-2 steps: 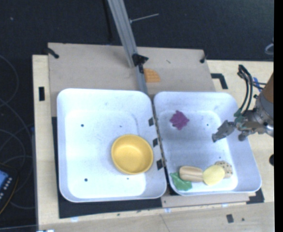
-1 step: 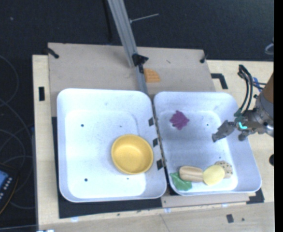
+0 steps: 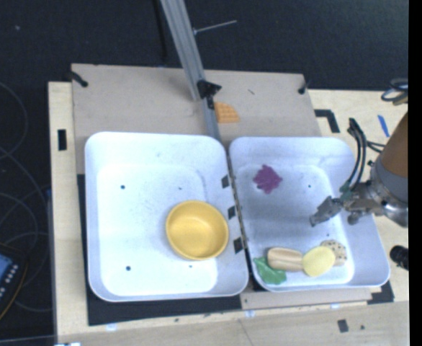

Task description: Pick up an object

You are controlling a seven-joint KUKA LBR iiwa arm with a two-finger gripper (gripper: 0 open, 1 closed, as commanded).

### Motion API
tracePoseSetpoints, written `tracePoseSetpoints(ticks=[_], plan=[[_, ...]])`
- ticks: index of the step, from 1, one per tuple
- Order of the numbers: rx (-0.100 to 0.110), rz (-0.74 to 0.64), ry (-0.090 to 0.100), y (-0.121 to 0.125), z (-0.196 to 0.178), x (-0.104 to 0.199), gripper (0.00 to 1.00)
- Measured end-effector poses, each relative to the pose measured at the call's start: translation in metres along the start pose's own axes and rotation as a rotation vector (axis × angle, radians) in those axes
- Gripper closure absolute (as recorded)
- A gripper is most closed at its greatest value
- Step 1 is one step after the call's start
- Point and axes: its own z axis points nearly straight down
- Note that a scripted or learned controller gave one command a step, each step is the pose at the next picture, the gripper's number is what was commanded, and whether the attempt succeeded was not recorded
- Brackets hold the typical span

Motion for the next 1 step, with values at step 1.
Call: tracePoseSetpoints(ticks=[1], plan=[[0.000, 0.001, 0.000, 0.0017, 0.0434, 0.0036, 0.00]])
